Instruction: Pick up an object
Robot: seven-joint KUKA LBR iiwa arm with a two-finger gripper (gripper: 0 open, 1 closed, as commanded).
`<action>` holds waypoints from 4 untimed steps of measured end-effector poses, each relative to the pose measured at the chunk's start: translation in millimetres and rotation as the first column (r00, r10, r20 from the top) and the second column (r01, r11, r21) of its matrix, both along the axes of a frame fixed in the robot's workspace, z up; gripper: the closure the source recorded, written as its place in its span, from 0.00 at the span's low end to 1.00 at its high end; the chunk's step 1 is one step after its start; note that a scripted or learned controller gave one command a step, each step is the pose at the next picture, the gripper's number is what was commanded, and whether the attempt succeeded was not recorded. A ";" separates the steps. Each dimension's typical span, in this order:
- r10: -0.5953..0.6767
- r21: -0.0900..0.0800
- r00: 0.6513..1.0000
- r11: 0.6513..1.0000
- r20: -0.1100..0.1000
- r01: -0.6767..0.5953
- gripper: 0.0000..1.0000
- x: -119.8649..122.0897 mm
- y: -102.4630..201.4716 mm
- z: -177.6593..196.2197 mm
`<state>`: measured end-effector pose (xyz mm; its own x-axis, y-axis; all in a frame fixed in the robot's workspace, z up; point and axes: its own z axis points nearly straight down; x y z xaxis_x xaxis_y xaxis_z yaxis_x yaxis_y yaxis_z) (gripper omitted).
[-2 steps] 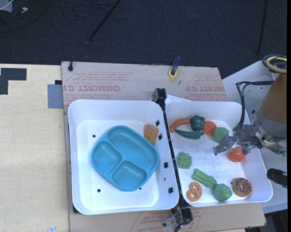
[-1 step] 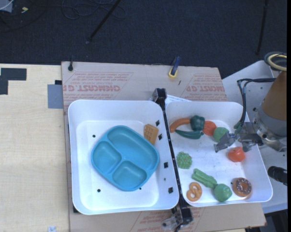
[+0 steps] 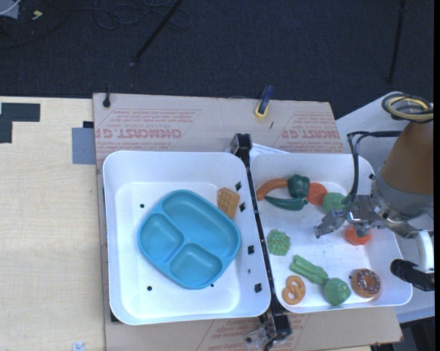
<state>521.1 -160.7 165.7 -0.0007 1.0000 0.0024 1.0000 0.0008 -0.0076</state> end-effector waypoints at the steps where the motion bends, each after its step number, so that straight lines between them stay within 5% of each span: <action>1: 0.000 0.000 1.000 1.000 0.000 0.000 0.00 -5.0 2.3 -44.0; 2: -0.001 0.000 1.000 1.000 0.003 0.001 0.00 -5.3 4.3 -80.2; 3: -0.006 0.000 1.000 1.000 0.004 0.006 1.00 -4.9 2.7 -67.8; 4: -0.007 -0.002 1.000 1.000 0.007 0.007 1.00 -9.8 -4.8 -22.8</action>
<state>511.3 -165.5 142.8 0.0062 1.0000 0.0005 1.0000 -0.0062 -0.0008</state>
